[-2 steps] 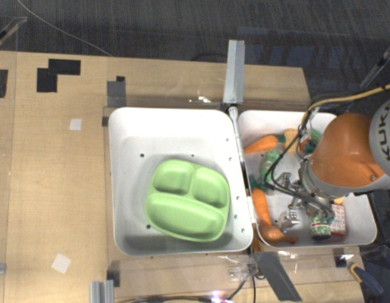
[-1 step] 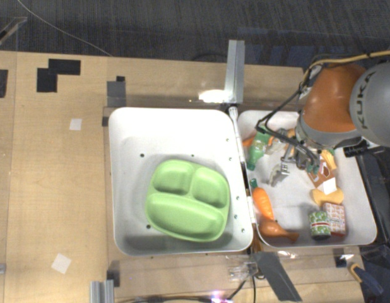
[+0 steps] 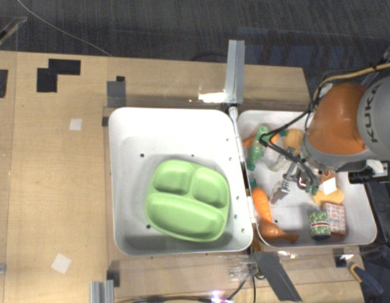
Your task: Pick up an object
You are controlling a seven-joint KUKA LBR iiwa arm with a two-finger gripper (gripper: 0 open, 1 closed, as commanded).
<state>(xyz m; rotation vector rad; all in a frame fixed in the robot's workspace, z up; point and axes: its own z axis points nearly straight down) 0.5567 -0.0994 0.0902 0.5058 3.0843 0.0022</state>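
The right bin (image 3: 365,229) holds several small items. An orange carrot (image 3: 262,205) lies by its left wall, with a brown-orange piece (image 3: 278,233) below it. A green bottle-like item (image 3: 255,148) lies at the upper left. A green and red can (image 3: 319,225) stands next to a red-patterned box (image 3: 336,218) at the lower right. My gripper (image 3: 289,188) hangs over the middle of this bin, just right of the carrot. It is open, and only white bin floor shows between the fingers.
The left bin (image 3: 125,169) holds a green divided plate (image 3: 187,199). A yellow-orange wedge (image 3: 330,196) lies under the wrist. The arm's orange band (image 3: 337,120) covers the right bin's upper right. A metal post (image 3: 235,71) stands behind the bins.
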